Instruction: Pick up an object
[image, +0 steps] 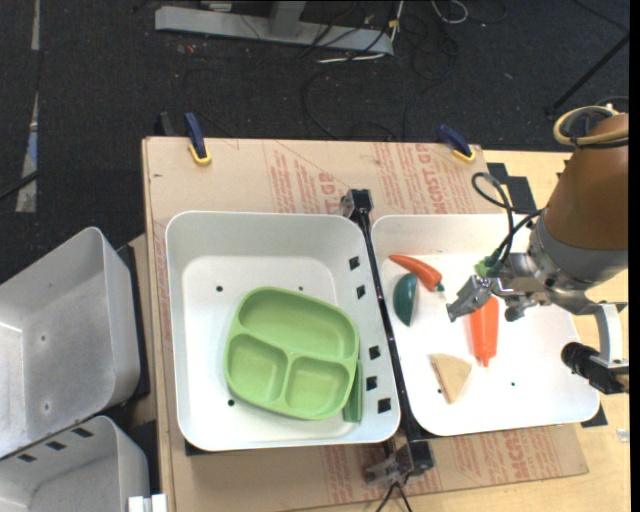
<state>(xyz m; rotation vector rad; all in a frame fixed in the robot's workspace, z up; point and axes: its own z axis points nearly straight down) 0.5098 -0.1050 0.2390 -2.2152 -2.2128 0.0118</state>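
Note:
An orange carrot (484, 338) with a green top lies in the right bin (560, 400), pointing toward the front. My gripper (490, 303) hangs over the carrot's upper end. Its two dark fingers (463, 301) stand spread apart, one on each side of the carrot and not pressed against it. Left of the carrot lie a red chili pepper (416, 268) and a dark green rounded piece (405, 298). A tan wedge (452, 376) sits in front of them.
The left bin (190, 300) holds a green divided plate (292, 352). A black divider with clips (375, 300) runs between the bins. Grey tubs (60, 330) stand off the bench at left. Cables hang by the arm's wrist (510, 215).

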